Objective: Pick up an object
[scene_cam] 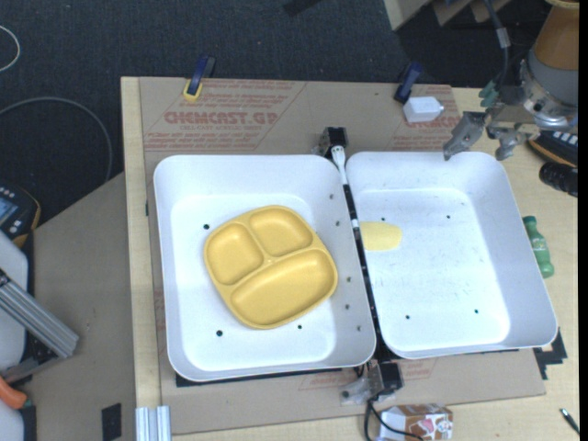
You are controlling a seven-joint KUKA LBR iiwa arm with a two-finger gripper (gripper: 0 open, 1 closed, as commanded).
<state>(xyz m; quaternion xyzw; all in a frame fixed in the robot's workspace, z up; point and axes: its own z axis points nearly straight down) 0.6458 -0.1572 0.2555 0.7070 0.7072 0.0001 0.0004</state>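
A yellow three-compartment tray (270, 266) lies in the left white bin (175, 274). A small pale yellow flat object (380, 236) rests in the right white bin (478, 274), close to its left wall. My gripper (481, 141) hangs above the far right corner of the right bin, well away from both objects. Its two fingers (458, 139) are spread apart with nothing between them.
The bins sit on a brown cardboard-covered bench (276, 118). Clamps (196, 77) hold the far edge, and a small white block (423, 109) lies behind the right bin. A green item (538, 246) lies beside the right bin's right rim.
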